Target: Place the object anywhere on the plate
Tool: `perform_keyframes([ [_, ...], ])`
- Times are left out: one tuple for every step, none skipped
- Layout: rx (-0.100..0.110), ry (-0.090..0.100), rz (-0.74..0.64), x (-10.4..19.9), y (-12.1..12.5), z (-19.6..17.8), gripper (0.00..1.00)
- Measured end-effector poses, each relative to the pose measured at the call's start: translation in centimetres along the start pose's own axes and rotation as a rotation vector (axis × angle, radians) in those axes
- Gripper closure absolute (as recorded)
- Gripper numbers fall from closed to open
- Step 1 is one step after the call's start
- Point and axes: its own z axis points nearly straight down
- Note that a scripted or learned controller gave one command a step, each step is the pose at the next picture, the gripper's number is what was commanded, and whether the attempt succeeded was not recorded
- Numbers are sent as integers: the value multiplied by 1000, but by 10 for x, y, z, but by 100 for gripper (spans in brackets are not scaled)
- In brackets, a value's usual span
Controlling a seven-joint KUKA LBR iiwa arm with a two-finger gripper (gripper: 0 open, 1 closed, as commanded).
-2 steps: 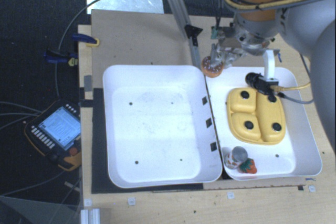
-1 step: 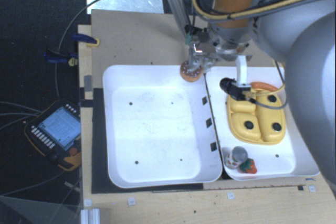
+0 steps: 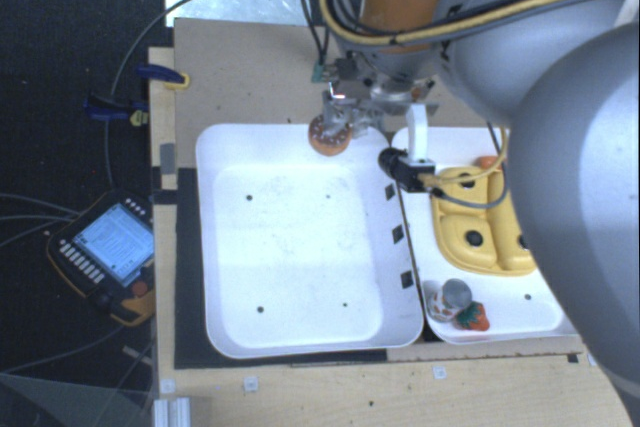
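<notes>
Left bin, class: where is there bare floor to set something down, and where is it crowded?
The left bin has bare floor from its front wall almost to its back rim, where a brown round object sits under the end effector. The right bin is crowded by the yellow plate and small objects.

Bright overhead light; white bins [image 3: 290,245] glare; near arm [image 3: 560,95] blurred.
</notes>
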Motion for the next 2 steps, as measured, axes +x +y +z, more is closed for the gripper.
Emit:
perform_keyframes([
  [0, 0, 0, 56, -3, 3, 100],
  [1, -2, 5, 52, -3, 3, 0],
])
